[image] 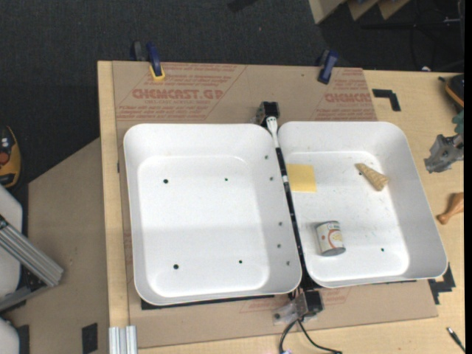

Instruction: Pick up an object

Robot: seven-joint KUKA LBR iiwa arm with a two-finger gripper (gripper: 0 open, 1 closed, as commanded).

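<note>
While all three objects lie in the right bin, you would reach leftward from the arm's side: cone nearest, small can toward the front, yellow square against the divider. End effector state: cannot tell.

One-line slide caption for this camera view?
Right white bin holds a yellow square pad, a tan cone and a small can.

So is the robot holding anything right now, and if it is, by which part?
Nothing is held. The small can, yellow square and tan cone all lie loose in the right bin.
</note>
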